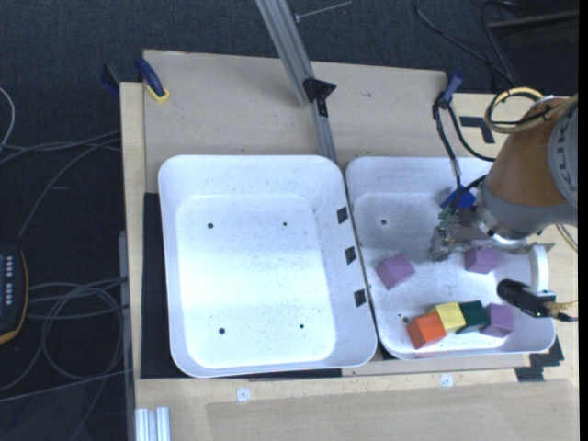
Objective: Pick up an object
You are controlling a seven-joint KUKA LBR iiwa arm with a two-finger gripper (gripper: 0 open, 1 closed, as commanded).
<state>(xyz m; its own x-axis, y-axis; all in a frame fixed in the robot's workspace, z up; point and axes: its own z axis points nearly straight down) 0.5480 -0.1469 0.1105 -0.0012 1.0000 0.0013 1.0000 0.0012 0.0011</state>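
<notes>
The right bin (pixel 395 177) holds several blocks. A purple block (pixel 396 270) lies near its middle, and another purple one (pixel 480 259) sits just right of the gripper. Along the front wall stand an orange block (pixel 425 330), a yellow block (pixel 450 316), a green block (pixel 474 314) and a small purple block (pixel 501 319). My gripper (pixel 447 243) hangs low in the right bin, between the two larger purple blocks, close to the right one. Nothing shows between its tips.
The left bin (pixel 253 260) lies beside the right one, joined by black clips (pixel 349 254). A metal pole (pixel 289 39) slants over the bench's back. Blue clamps (pixel 154 81) mark the bench corners. Cables trail on the floor at the left.
</notes>
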